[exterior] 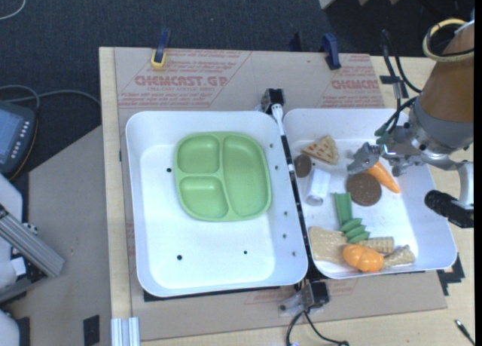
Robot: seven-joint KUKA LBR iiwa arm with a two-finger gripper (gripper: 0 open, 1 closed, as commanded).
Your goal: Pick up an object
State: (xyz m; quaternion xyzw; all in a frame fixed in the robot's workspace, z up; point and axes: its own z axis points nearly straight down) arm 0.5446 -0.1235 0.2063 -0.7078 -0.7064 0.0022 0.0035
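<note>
The arm (450,103) enters from the right and positions the gripper (376,157) over the right bin (440,250), near its upper middle. Whether the gripper is released or clenched cannot be determined.

A toy carrot (387,178) lies directly beneath the gripper, touching a brown round cookie (364,190). A waffle wedge (323,150) rests toward the bin's upper left, beside a small brown piece (303,165). A green bean pod (348,216) lies in the centre. Crackers (327,245) and an orange fruit (362,257) occupy the lower portion.

The left bin (151,258) holds a green divided plate (223,176), lying flat.
</note>
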